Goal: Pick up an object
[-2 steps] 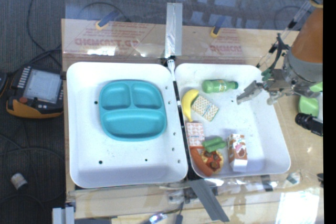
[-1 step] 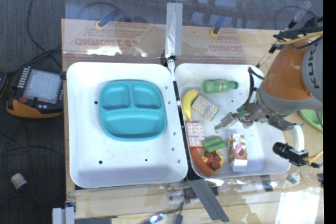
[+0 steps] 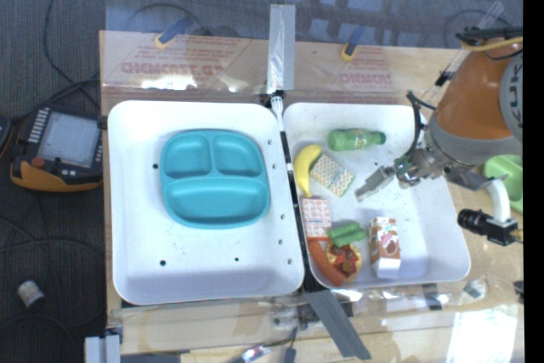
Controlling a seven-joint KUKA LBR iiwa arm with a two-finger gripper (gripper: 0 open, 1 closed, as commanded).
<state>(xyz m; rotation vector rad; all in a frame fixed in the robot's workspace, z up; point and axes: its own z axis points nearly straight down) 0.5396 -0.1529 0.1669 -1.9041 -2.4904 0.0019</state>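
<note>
The right bin (image 3: 438, 221) holds a green bottle (image 3: 357, 138) lying at the back, a yellow banana (image 3: 304, 168) against the left wall, and a checkered cracker (image 3: 331, 176) beside it. Nearer the front lie a pink packet (image 3: 315, 217), a green vegetable (image 3: 346, 232), a red-orange food piece (image 3: 334, 262) and a small juice carton (image 3: 385, 245). My gripper (image 3: 367, 185) hangs low over the middle of this bin, pointing left, just right of the cracker and above the carton. Nothing shows in its grasp.
A blue divided plate (image 3: 214, 178) lies in the left bin (image 3: 127, 208). The arm's orange band (image 3: 480, 102) reaches over the right bin's right wall. A handheld pendant (image 3: 59, 149) sits on the floor at the left.
</note>
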